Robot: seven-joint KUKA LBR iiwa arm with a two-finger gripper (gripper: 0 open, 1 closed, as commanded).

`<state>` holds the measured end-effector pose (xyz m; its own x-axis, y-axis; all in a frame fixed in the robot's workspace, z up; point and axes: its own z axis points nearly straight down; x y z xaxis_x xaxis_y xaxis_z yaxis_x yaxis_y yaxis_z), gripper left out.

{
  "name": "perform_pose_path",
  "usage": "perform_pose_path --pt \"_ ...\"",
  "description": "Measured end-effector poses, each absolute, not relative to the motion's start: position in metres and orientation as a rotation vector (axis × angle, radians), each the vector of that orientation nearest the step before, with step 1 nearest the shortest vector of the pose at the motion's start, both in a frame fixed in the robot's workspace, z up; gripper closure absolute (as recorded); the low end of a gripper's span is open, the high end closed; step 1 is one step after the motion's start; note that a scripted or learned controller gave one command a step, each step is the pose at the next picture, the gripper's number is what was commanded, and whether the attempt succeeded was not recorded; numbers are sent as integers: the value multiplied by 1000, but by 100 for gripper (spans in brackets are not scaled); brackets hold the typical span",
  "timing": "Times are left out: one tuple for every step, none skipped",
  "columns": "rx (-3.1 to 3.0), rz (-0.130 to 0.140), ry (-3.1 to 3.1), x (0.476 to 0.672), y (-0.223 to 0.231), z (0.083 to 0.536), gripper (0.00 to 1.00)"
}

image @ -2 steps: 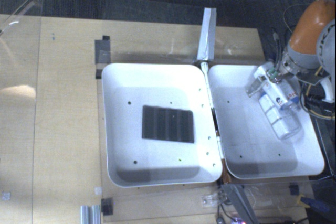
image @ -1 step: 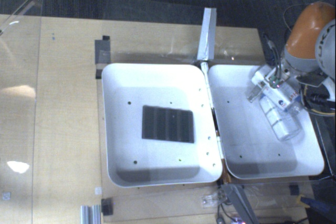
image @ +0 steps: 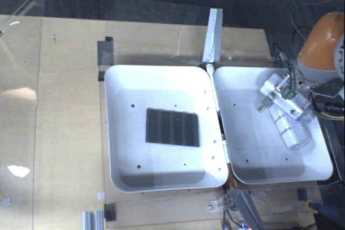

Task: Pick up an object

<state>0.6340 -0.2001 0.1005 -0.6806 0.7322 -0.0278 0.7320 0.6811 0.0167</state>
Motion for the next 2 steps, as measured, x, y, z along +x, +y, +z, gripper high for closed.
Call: perform_pose_path --pt "1145 -7 2933 661 -197 108 0" --pt "1001 4 2969 640 -152 131 0"
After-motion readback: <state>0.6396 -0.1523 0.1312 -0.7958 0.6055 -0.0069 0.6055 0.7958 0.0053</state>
